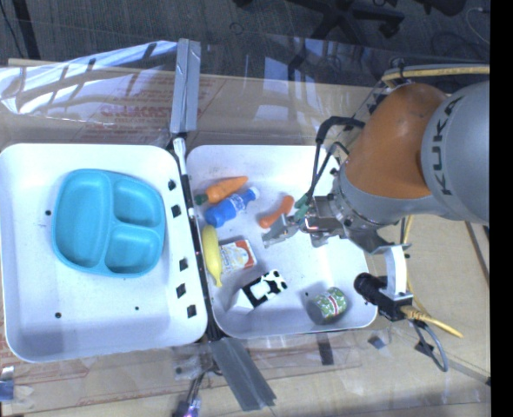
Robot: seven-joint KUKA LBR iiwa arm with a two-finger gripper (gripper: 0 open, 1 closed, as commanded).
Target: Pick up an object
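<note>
Look first at the gripper point(278, 230), low inside the right bin point(361, 320). Its metal fingertips point toward the divider between the bins, and you cannot tell from this slanted view whether they are spread or closed; nothing is plainly seated between them.

Take that gripper as your landmark. Just beyond its tip, touching or nearly so, lies a small orange carrot-like piece point(276, 209), the likeliest target. Further toward the divider are a blue bottle point(231, 206) and a longer orange carrot point(223, 187) lying side by side. Below and toward the divider sit a small red-and-white packet point(236, 254) and a yellow banana point(210, 254) along the bin wall. Below the gripper is a black-and-white patterned block point(265, 287), and off toward the arm's side a round speckled ball point(329, 303).

Well past the divider, the left bin point(30, 320) holds a blue sectioned tray point(109, 221).

In my judgement the pick is not yet done: every object rests on the bin floor, so gripping and lifting remain.
</note>
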